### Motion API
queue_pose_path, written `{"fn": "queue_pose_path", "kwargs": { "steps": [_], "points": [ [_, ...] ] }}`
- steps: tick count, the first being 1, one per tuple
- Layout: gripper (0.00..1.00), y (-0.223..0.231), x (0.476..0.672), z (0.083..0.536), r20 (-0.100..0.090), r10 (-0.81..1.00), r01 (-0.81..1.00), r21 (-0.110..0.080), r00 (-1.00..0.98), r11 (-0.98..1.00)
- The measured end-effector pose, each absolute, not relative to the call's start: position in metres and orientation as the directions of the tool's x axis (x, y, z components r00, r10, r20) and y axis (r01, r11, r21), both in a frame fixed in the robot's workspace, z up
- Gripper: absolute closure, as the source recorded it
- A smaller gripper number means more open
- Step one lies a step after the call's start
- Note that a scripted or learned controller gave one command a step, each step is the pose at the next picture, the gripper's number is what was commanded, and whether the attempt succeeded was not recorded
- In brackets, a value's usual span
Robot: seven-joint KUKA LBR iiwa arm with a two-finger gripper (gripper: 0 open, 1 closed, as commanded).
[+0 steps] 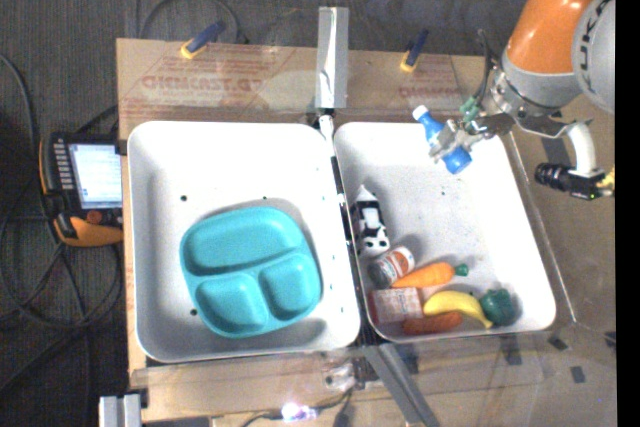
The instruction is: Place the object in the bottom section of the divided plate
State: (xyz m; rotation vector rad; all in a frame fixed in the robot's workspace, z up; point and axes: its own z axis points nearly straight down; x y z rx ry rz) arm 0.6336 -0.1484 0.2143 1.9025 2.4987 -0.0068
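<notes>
Two shallow white bins sit side by side on a cardboard-topped bench. Over the right bin [520, 215], the gripper [455, 137] grasps a small blue bottle [443, 140] between its fingers, raised above the bin's far corner. A teal divided plate [250, 265] waits in the left bin [150, 215], well apart. The tilted bottle could slip during the crossing, or land in a neighbouring section.
</notes>
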Motion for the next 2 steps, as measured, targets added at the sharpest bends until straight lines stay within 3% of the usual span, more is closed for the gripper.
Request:
{"fn": "queue_pose_path", "kwargs": {
  "steps": [1,2],
  "points": [
    [1.0,-0.094,0.589,0.199,0.001,0.918,0.918,-0.002,-0.396,0.396],
    [1.0,0.009,0.562,0.182,0.001,0.956,0.956,-0.004,-0.295,0.295]
  ]
}}
